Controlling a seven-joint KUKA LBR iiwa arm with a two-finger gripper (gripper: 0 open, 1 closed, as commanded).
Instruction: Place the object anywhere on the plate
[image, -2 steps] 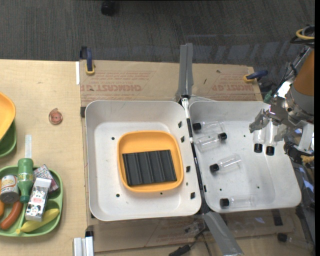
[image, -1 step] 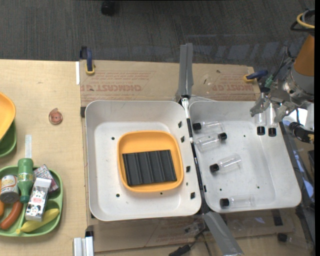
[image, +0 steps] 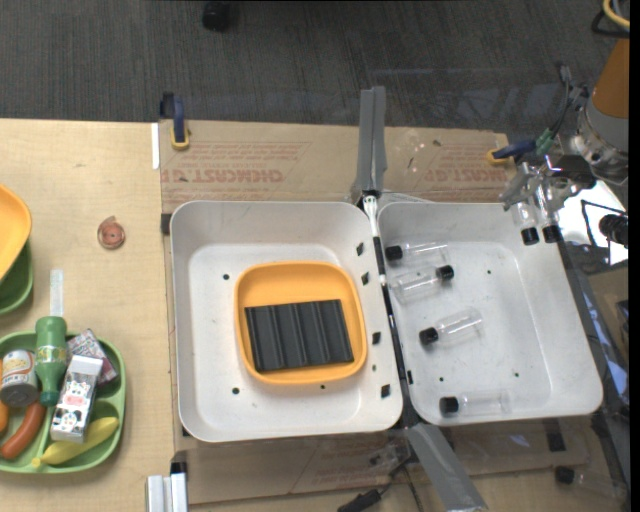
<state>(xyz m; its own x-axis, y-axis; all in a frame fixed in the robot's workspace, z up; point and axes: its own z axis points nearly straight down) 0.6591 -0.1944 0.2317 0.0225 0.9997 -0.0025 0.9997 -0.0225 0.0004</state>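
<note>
An orange plate (image: 300, 287) sits in the middle of the left bin (image: 200, 300). A dark grey ribbed rectangular object (image: 300, 335) lies flat on the plate, covering its lower half. My gripper (image: 540, 234) hangs over the far right corner of the right bin (image: 560, 330), well away from the plate. Its two black fingertips (image: 529, 236) stand apart with nothing between them. Several clear vials with black caps lie in the right bin, among them one (image: 416, 250) near the back, one (image: 450, 328) in the middle and one (image: 476, 404) at the front.
A green tray (image: 100, 440) of toy food and a yellow bowl (image: 10, 240) stand on the wooden bench at far left. A small pink disc (image: 111, 233) lies near them. A grey metal bar (image: 372, 140) rises between the bins at the back.
</note>
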